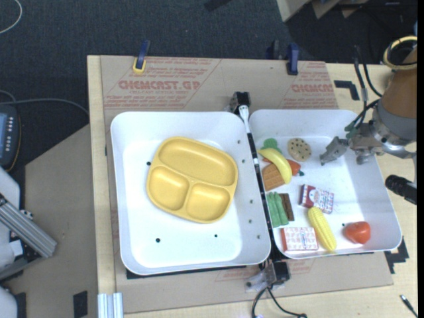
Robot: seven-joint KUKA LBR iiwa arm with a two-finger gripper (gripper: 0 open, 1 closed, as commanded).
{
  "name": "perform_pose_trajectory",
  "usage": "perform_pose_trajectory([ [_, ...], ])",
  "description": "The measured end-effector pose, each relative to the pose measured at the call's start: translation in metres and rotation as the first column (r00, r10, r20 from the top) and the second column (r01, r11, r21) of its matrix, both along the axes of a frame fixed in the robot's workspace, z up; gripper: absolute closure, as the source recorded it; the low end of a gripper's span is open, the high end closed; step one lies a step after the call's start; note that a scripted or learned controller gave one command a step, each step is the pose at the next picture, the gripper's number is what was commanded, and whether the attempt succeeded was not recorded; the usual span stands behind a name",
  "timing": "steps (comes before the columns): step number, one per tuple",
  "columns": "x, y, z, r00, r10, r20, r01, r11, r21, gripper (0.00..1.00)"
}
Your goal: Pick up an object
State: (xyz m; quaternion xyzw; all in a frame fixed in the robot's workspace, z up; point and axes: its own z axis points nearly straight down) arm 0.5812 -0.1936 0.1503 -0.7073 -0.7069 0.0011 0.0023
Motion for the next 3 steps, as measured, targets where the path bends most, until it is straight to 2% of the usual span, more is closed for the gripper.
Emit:
perform_pose_trajectory([
  [1,-0.005,-0.009,-0.052,1.000,-0.001,0.001,0.001,1.000,0.000,0.00],
  [2,-0.005,-0.008,-0.066,1.000,0.000,0.002,0.000,1.000,-0.001,0.00],
  [3,-0.004,-0.009,-0.055,1.000,0.000,0.006,0.000,1.000,-0.002,1.00],
])
